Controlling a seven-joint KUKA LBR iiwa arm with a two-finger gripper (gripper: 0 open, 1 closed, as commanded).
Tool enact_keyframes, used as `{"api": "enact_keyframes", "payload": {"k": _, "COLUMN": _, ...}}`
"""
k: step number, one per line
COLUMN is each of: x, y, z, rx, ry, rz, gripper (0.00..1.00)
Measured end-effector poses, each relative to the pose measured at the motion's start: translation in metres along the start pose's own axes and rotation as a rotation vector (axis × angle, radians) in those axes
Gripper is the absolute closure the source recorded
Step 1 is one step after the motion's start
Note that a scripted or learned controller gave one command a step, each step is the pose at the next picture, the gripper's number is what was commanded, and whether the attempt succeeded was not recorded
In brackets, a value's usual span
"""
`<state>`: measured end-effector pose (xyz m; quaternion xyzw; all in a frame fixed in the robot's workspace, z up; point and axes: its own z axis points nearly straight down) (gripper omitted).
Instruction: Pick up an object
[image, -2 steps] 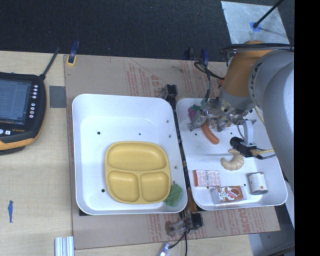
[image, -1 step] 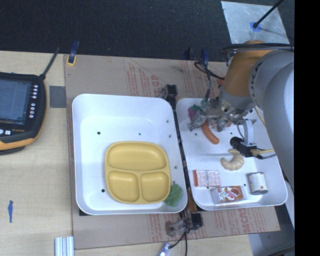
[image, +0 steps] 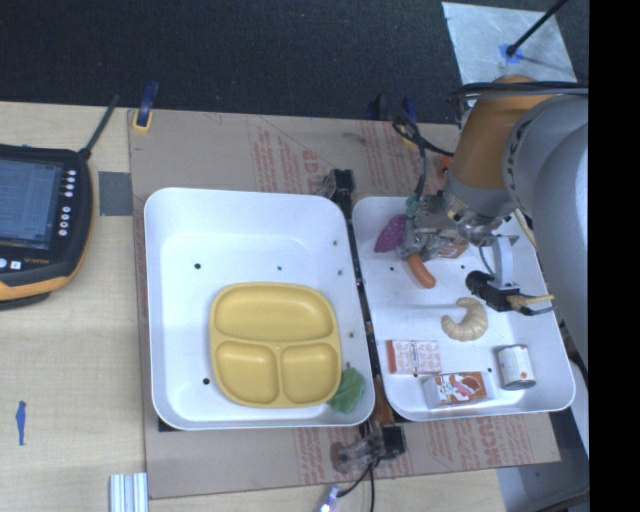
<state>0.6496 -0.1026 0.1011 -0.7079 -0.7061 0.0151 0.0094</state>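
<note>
Two white bins side by side on a bench, viewed from above at a slant.

In the right bin (image: 395, 310), toward its far-left corner: a short orange-red sausage (image: 422, 271), flat on the floor. Long axis diagonal, one end toward the far-left corner, the other toward the near-right corner. Clear of the bin walls and of the other pieces.

Directly above the sausage's far end: the gripper (image: 432, 242), reaching down from the grey arm (image: 545, 180) on the right. Width of its opening impossible to tell from this angle. Nothing visibly gripped. Contact with the sausage also unclear.

Just left of the gripper, close to the bin's left edge: a purple piece (image: 390, 234), tilted, narrow end toward the far edge.

Elsewhere in the right bin:
- A croissant (image: 465, 320) near the middle, curved.
- A silver can (image: 514, 366) on its side by the right edge.
- A red-and-white packet (image: 413, 356) near the left edge.
- A second packet (image: 458, 389) along the near edge.

In the left bin (image: 180, 230): a yellow tray (image: 275, 342) with three sections, toward the near-right corner. A green piece (image: 348, 392) touching the tray's near-right corner.
</note>
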Motion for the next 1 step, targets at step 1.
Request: {"api": "enact_keyframes", "payload": {"k": 1, "x": 0.0663, "y": -0.0446, "z": -0.0906, "rx": -0.031, "ry": 0.008, "rz": -0.009, "gripper": 1.00}}
